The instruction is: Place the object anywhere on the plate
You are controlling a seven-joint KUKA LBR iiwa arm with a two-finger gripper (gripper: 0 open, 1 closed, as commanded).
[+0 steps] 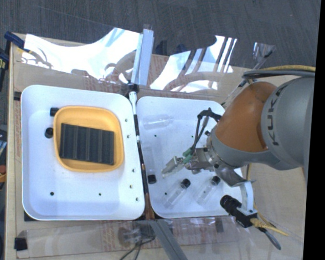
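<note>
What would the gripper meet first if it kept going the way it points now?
The gripper points toward the view's left, low over the right bin. Straight on, it would likely reach the raised edge between the two bins first, beyond that the left bin with the yellow plate. Its height is unclear.

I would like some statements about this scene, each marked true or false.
1. The yellow plate lies in the left bin. True.
2. A clear vial with a black cap lies on the plate. False: it lies in the right bin.
3. The gripper is over the right bin. True.
4. The arm reaches in from the left. False: from the right.
5. The plate bears a dark ridged insert. True.
</note>
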